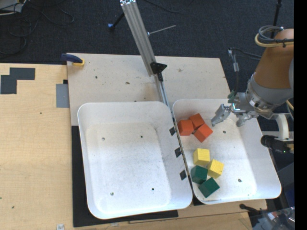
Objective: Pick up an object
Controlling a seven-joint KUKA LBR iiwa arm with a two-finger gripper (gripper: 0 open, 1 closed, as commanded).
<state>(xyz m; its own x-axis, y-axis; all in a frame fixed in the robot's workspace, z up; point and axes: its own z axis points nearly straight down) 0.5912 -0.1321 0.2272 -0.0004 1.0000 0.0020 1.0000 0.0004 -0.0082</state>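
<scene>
Hand [231,116] above right bin [261,176]

Robotics lab: bench [38,128], two white bins [124,186], aluminium strut [139,32], floor cables [43,8].

The pale bench [110,80] carries two white bins, left bin [91,128] beside right bin [259,171].

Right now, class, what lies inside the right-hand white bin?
Inside the right bin: three orange blocks, two yellow blocks, two green blocks. The claw hovers above. Anything beneath the blocks is covered.
</scene>
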